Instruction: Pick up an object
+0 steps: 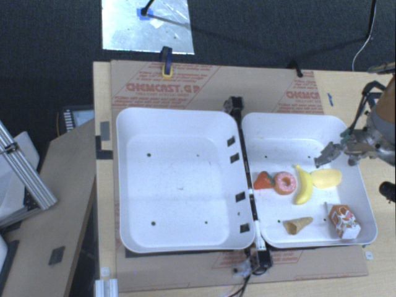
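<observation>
My gripper (337,158) hangs over the right bin's (291,135) far right part, just above a yellow lemon (327,178). It is open with nothing between its fingers. Left of the lemon lie a banana (303,186), a pink donut (285,182) and a red strawberry (264,180) in a row. An ice-cream cone (298,225) lies near the front wall, and a small red-and-white box (344,221) sits in the front right corner.
The left bin (179,178) sits beside the right one, joined by a black clipped divider (242,178). The arm (383,119) enters from the right edge. A silver sheet (147,17) lies beyond the bench.
</observation>
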`<state>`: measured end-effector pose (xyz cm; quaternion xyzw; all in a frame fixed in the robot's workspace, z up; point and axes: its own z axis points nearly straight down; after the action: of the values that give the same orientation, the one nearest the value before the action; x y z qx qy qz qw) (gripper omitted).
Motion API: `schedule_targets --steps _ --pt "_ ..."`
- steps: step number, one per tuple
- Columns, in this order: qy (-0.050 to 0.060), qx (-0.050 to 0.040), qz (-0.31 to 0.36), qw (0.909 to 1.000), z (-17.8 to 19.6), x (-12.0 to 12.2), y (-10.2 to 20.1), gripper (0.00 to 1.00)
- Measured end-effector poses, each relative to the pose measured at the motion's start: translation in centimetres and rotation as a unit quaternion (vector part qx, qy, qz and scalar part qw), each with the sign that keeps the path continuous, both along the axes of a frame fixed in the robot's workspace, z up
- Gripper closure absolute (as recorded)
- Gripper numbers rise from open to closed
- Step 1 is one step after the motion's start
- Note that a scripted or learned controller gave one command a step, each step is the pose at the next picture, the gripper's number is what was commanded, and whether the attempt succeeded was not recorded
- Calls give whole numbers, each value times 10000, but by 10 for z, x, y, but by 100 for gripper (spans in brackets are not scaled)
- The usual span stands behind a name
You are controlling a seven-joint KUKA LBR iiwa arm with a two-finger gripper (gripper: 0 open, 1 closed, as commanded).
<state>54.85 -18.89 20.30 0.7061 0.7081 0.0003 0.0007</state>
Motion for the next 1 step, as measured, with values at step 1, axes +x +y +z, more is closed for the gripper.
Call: schedule_targets --steps 1 --pt "6 12 -6 10000 -124 22 -17 0"
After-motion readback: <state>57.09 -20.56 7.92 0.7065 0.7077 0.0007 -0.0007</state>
